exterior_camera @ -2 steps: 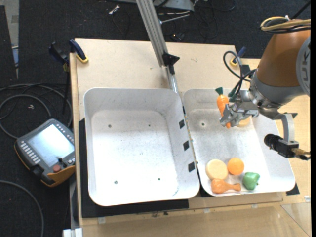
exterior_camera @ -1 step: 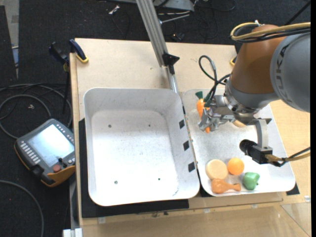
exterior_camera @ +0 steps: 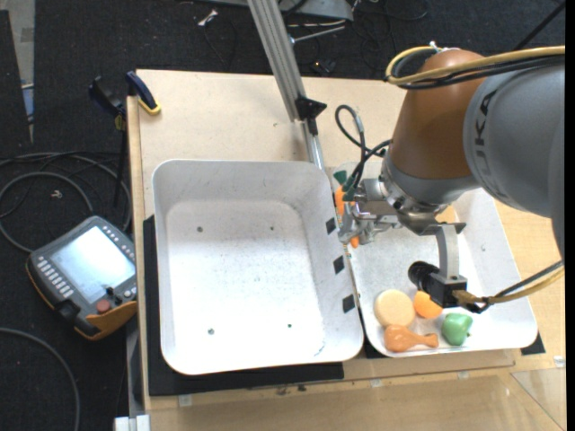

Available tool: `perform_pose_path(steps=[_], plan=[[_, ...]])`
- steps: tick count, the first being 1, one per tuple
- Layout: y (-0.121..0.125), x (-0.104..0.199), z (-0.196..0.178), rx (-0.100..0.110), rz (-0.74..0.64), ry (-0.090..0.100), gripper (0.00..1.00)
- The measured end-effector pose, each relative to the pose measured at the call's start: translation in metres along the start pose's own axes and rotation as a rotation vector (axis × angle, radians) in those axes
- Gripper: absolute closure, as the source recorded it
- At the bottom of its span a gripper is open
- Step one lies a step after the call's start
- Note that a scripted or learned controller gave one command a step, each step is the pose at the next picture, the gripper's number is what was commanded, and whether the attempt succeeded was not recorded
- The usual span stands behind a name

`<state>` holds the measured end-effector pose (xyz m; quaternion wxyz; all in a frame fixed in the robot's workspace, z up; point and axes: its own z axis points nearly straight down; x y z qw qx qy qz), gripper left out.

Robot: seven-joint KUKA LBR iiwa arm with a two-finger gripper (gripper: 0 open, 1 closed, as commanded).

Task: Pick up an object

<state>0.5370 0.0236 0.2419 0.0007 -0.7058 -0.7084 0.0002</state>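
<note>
The right bin point(exterior_camera: 508, 268) holds a cluster of toy foods near its front: a cream round piece point(exterior_camera: 393, 307), a small orange piece point(exterior_camera: 428, 306), an orange drumstick-shaped piece point(exterior_camera: 409, 338) and a green piece point(exterior_camera: 456, 328). My gripper point(exterior_camera: 359, 218) hangs low over the right bin's left side, close to the wall shared with the left bin. It is some way behind the cluster and to its left. Bits of an orange and green thing point(exterior_camera: 340, 189) peek out by the gripper at that wall, mostly hidden by the wrist.
The left bin point(exterior_camera: 180, 241) lies beside the right one. A slanted metal rail point(exterior_camera: 278, 48) crosses the bench from the back toward the bins' junction. A teach pendant point(exterior_camera: 85, 277) sits off the bench at the left.
</note>
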Motion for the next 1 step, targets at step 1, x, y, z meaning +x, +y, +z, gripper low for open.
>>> perform_pose_path(steps=[1], plan=[[-0.0019,0.0582,0.0137,0.002,-0.005,0.001,1.0]])
